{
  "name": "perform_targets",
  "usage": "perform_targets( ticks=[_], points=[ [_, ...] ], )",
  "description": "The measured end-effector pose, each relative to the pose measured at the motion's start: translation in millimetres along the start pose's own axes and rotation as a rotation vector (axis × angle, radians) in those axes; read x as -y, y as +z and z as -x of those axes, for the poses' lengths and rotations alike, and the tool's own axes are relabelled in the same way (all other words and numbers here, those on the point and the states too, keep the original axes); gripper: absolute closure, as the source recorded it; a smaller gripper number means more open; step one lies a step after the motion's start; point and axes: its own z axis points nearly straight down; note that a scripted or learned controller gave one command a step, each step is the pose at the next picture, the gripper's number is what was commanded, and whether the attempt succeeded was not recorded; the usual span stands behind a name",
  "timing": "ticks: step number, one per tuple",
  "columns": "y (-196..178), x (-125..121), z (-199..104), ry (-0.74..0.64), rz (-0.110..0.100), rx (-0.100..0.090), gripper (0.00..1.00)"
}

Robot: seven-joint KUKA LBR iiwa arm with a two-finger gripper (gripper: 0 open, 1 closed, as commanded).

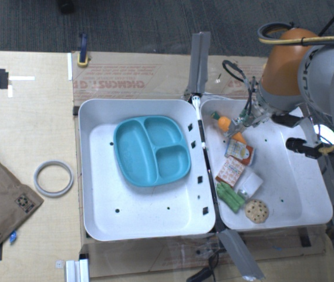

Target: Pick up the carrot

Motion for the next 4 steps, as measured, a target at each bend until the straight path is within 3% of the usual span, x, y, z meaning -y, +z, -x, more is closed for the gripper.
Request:
perform_targets(
  ticks=[1, 2, 3, 4],
  points=[
    [-9.1, 0.5, 1.3, 0.004, 0.0, 0.001, 1.0],
    [-90.2, -50.1, -74.3, 0.141, -0.002, -0.001, 1.0],
    [-98.9, -50.1, -73.5, 0.14, -0.002, 0.001, 1.0],
    [-110.1, -43.2, -59.5, -0.067, -0.001, 0.0, 1.0]
  ],
)
